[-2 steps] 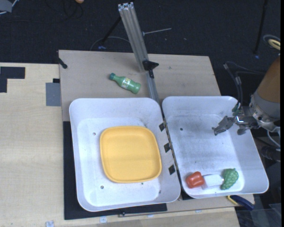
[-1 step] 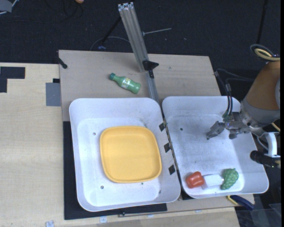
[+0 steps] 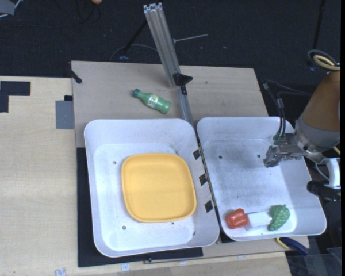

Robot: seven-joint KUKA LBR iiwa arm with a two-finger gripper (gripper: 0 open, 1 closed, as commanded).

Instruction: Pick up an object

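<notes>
tool (image 3: 271, 158) over right bin (image 3: 241, 132) (three objects)

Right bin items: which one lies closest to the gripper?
The green broccoli, rightmost of the three in the right bin, below the gripper; the white block and red pepper lie further left.

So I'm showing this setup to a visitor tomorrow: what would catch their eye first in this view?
Most likely the yellow plate, lying flat in the middle of the left bin. Next, the small cluster at the near edge of the right bin: a red pepper, a white block and a green broccoli piece in a row. The gripper hangs over the right bin's far right part, and a green bottle lies on the bench behind the bins.
</notes>
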